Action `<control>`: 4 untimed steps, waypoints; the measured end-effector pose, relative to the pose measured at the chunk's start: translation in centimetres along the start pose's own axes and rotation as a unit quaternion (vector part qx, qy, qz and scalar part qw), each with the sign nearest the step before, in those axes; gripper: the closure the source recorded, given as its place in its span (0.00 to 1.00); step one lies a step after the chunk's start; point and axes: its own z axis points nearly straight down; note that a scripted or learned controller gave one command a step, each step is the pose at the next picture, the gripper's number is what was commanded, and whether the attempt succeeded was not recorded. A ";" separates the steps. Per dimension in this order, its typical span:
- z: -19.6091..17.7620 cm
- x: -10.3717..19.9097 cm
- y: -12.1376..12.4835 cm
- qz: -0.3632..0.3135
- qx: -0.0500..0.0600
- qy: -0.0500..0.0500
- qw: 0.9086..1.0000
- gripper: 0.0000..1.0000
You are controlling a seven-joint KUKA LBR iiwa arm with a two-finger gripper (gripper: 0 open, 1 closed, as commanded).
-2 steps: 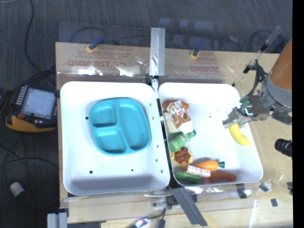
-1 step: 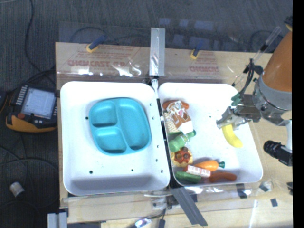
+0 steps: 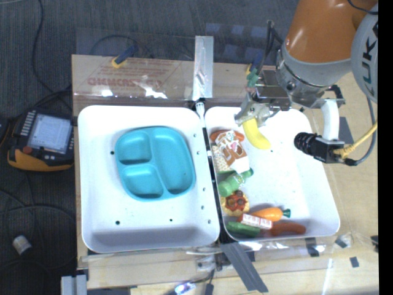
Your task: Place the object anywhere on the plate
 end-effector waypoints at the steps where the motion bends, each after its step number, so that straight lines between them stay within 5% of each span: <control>1: 3.9 7.5 -4.1 -0.052 0.001 0.000 0.999 1.00; 2: 9.6 14.6 0.0 -0.077 0.001 0.000 0.997 1.00; 3: 9.5 14.7 0.0 -0.077 0.001 0.000 0.997 0.00; 4: 8.7 14.7 0.0 -0.077 0.003 0.000 0.997 1.00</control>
